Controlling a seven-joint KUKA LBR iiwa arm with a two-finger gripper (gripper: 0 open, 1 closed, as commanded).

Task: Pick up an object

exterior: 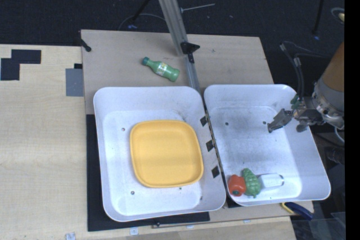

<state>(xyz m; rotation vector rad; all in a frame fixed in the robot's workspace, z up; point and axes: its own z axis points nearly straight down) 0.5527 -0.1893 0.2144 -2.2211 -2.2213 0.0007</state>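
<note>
Gripper (279, 121) over right bin's (247, 99) bare upper half, finger state indiscernible; vegetables (246, 183) near front rim; yellow plate (166, 153) in left bin (109, 104).

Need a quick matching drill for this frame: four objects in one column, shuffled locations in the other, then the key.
Things:
1. yellow plate
2. green bottle
3. red and green toys
4. gripper

Places:
A. on the bench behind the bins
B. near corner of the right bin
C. middle of the left bin
D. over the right bin, toward its right side

Pairs: 1-C, 2-A, 3-B, 4-D
</note>
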